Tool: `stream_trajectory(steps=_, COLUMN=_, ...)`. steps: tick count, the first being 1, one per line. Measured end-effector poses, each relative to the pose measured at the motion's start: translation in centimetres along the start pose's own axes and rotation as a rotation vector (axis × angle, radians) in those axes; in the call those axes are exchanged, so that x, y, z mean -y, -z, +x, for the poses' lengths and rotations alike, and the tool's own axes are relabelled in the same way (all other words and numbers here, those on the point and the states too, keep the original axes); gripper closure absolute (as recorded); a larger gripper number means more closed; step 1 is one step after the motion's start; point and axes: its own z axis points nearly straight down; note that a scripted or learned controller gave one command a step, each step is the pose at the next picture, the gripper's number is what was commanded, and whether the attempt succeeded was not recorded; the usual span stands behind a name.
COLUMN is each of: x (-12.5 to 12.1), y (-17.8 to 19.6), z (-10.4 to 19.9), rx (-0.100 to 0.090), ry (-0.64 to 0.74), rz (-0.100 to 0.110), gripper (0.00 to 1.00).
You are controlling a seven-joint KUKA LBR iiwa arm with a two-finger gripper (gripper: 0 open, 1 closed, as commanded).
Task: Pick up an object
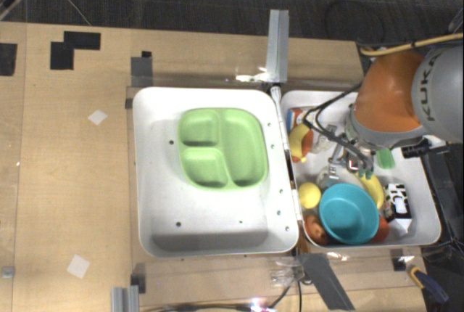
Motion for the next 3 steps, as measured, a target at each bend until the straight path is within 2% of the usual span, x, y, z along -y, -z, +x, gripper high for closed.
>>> stream_trajectory(steps=1, x=0.2, y=0.3, z=4.1, rx=-0.01, ry=-0.086, rz=0.001, gripper=0.0)
stream_trajectory(steps=2, x=0.7, y=0.2, z=6.8, rx=0.01, ry=-0.13, rz=0.0, gripper=0.0)
stream_trajectory(steps=3, x=3.0, y=0.5, z=-0.9, rx=-0.01, ry=-0.311, rz=0.002, gripper=0.0)
